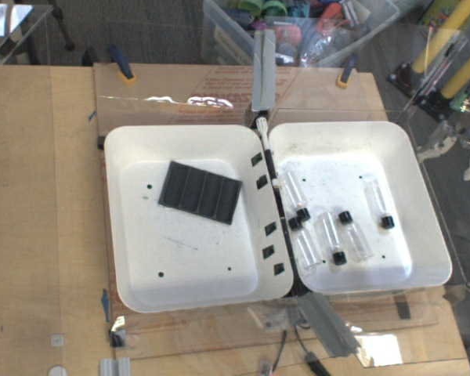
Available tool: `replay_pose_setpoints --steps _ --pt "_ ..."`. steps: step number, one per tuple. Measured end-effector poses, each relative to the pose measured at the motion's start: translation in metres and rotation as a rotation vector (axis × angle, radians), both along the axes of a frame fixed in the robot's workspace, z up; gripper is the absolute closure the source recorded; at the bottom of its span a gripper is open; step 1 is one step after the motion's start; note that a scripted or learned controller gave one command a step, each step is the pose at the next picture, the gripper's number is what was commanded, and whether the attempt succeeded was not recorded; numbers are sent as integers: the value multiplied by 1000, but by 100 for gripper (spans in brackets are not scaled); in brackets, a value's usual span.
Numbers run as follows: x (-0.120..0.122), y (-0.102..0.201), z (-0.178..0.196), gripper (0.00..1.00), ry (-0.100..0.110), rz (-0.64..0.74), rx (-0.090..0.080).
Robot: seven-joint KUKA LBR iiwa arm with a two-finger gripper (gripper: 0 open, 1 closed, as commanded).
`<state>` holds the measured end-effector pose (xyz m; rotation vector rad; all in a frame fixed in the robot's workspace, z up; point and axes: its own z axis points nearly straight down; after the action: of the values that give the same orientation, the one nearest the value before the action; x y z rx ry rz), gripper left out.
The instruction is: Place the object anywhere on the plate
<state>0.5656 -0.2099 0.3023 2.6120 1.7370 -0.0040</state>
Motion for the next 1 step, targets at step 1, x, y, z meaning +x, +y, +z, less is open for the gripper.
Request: replay_pose_setpoints --steps 1 --pt "1 0 10 100 -1 3 -2"
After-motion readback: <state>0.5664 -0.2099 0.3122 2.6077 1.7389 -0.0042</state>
